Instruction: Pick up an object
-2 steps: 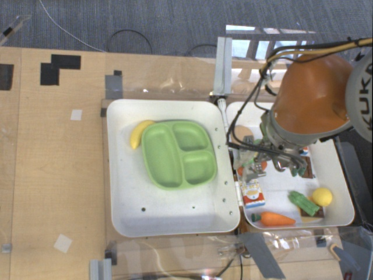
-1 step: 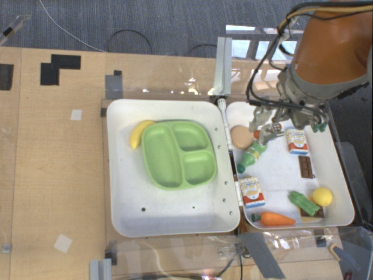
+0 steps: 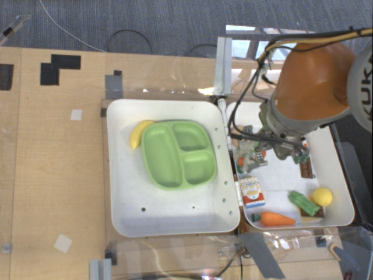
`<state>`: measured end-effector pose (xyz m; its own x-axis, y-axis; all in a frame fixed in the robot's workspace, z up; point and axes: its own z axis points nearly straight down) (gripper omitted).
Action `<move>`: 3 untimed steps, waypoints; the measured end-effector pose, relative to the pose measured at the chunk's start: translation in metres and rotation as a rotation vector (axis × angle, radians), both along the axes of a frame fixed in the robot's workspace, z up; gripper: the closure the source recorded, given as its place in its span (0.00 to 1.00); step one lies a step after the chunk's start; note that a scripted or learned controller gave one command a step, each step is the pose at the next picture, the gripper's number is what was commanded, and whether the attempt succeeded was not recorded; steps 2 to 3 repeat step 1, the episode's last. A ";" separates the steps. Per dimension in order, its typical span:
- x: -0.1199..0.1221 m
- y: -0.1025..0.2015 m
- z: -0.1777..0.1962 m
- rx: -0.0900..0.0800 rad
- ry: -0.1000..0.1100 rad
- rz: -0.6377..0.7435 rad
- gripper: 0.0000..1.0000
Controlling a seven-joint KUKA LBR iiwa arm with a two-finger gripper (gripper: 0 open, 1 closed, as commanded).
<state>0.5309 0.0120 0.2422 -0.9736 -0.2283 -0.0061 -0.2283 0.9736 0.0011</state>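
My gripper [image 3: 260, 154] hangs low over the left half of the right bin [image 3: 344, 206], under the arm's orange band [image 3: 312, 80]. Just in front of it lies a small white carton [image 3: 252, 191] with red and blue print. An orange carrot [image 3: 277, 219] lies along the bin's front wall. Further right are a green vegetable [image 3: 305, 203] and a yellow lemon [image 3: 322, 197]. A brown piece [image 3: 306, 168] lies beside the wrist. The arm hides the back of this bin.
The left bin [image 3: 169, 214] holds a green divided plate [image 3: 178, 154], with a banana [image 3: 140, 133] tucked at its back-left edge. Black cables [image 3: 242, 101] loop from the arm above the wall between the bins. Wooden bench top [image 3: 52, 174] spreads to the left.
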 end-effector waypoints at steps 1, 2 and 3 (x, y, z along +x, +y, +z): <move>0.017 -0.056 -0.058 -0.004 0.000 0.334 1.00; 0.017 -0.056 -0.058 -0.004 0.000 0.334 1.00; 0.017 -0.056 -0.058 -0.004 0.000 0.334 1.00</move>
